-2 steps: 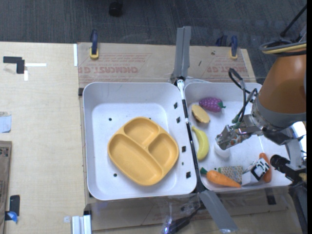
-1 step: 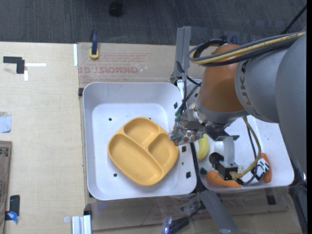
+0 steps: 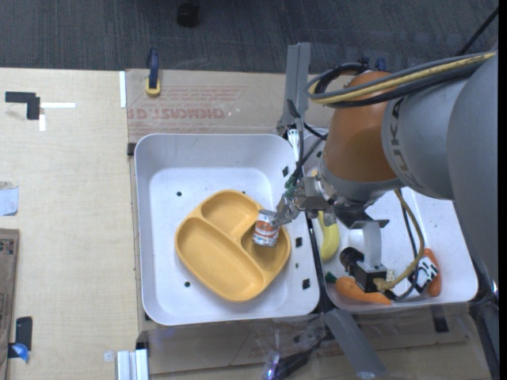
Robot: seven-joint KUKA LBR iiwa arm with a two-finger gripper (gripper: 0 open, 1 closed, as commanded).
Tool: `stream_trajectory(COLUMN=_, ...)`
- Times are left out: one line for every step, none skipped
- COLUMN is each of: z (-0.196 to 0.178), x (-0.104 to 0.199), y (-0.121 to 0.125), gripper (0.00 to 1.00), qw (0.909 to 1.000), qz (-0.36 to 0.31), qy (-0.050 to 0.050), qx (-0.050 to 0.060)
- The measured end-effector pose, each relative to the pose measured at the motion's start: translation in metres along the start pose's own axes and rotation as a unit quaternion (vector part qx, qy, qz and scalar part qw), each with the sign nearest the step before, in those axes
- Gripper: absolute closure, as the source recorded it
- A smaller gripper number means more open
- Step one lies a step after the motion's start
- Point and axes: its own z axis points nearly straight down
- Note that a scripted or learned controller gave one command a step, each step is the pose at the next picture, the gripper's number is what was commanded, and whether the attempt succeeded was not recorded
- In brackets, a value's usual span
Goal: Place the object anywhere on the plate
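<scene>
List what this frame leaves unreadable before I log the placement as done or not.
- Pincer: tips small and crowded against the can; contact or release cannot be told.
- Can: label too small to read; whether it rests on the yellow plate or hangs above it is unclear.
- Right bin: the arm covers most of it; a banana and carrot show partly.

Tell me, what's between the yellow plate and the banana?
In the camera view, between the yellow divided plate and the yellow banana stand the bins' white walls and the gripper.

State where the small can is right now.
The small can is in the left bin, at the yellow plate's right edge, just beside the gripper.
</scene>
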Motion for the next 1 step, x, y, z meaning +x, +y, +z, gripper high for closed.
stream_trajectory(z=-0.0259, x=-0.0677, y=0.0651, gripper=0.00, qw=0.9905, qz=0.137, qy=0.000, qx=0.000)
